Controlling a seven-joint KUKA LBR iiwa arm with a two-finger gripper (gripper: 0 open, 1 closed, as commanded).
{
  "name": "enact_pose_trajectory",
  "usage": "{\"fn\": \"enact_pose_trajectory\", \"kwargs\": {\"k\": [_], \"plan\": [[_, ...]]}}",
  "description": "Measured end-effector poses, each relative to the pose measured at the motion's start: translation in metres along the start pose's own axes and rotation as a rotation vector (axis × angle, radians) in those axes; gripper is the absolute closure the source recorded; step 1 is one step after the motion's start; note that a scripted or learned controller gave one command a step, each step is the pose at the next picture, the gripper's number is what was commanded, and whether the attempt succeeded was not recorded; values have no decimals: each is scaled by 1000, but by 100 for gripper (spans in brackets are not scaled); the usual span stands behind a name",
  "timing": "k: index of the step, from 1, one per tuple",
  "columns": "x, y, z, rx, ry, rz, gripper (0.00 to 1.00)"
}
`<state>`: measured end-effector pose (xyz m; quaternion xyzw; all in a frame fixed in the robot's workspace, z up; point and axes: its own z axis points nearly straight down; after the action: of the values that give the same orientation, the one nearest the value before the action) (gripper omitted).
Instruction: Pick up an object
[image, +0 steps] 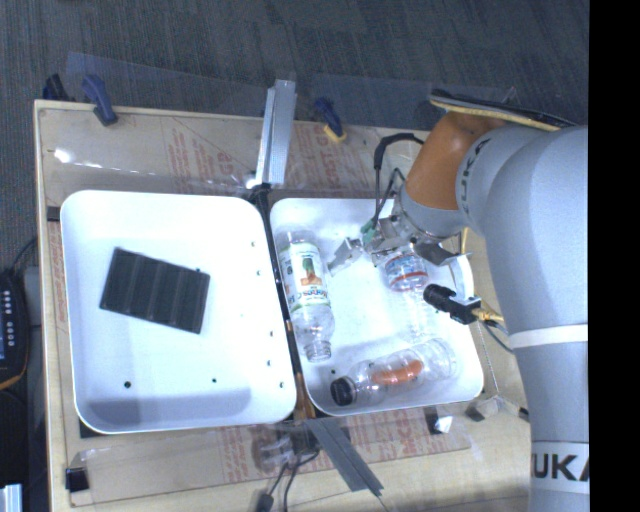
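Note:
In the right bin (372, 214) lie three clear plastic bottles. One with a green and orange label (304, 288) lies lengthwise along the left wall. One with a black cap and orange contents (393, 374) lies across the near end. A third, with a blue-tinted label (406, 272), lies at the far right, partly under the wrist. My gripper (358, 246) hangs low over the far middle of this bin, between the labelled bottle and the blue-tinted one, close beside the latter. Nothing is visibly held.
The left bin (80, 215) holds a flat black ridged pad (156, 290). A metal divider bar (274, 132) stands up between the bins at the back. The grey arm (520, 230) covers the right bin's right wall.

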<state>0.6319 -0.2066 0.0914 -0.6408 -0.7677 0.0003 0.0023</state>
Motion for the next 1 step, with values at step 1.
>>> {"fn": "enact_pose_trajectory", "kwargs": {"k": [1], "plan": [[-2,-15,-87,-4,-4,73,0]]}}
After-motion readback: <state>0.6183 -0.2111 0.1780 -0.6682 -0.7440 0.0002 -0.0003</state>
